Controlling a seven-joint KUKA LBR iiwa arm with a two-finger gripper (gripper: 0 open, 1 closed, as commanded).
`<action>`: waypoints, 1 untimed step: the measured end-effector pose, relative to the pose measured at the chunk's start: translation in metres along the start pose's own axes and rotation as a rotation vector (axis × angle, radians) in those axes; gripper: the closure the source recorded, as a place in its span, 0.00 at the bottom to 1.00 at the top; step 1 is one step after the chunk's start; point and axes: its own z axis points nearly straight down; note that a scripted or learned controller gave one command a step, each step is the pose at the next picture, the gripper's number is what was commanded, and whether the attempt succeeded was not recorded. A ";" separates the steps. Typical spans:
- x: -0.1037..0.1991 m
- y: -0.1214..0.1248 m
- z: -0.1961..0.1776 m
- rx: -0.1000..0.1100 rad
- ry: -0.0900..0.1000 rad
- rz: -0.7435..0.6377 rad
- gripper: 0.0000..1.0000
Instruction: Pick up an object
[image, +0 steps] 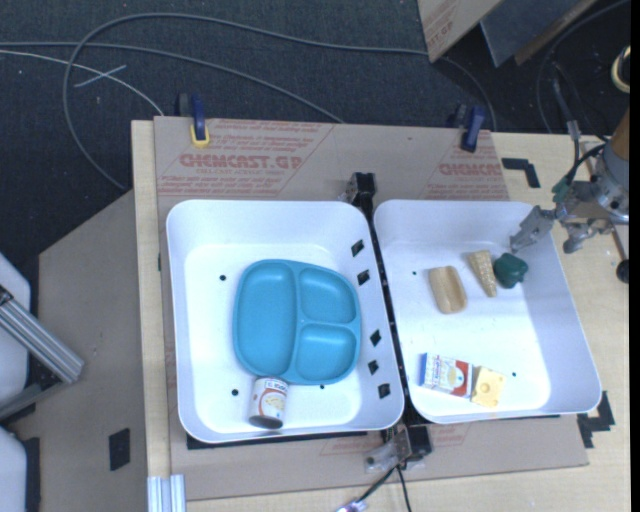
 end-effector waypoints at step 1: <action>0.001 0.003 -0.009 -0.015 -0.004 -0.004 0.00</action>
